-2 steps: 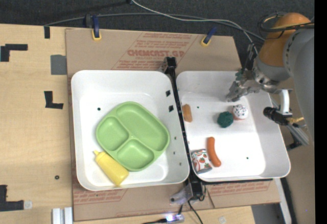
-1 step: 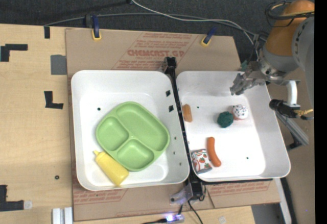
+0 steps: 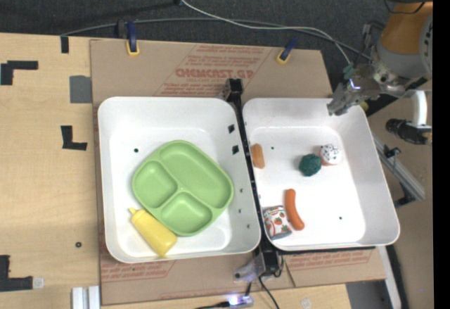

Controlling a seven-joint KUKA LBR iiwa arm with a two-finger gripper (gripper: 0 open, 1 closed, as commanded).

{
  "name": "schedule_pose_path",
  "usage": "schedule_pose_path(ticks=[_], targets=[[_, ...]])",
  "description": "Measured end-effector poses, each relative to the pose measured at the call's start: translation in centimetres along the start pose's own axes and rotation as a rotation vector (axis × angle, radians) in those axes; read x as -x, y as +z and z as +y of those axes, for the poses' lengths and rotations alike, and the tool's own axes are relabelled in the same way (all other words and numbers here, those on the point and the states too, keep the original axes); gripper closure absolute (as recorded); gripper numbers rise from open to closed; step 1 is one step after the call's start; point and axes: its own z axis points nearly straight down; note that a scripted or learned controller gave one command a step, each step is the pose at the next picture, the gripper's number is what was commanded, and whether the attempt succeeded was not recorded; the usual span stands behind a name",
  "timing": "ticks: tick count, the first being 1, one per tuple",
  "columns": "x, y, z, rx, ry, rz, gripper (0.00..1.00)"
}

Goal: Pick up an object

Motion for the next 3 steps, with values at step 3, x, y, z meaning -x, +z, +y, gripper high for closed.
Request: schedule_pose_path(ticks=[3], targets=[[-10.7,-2.7,0.4,-0.007,-0.002,0.002,1.0]])
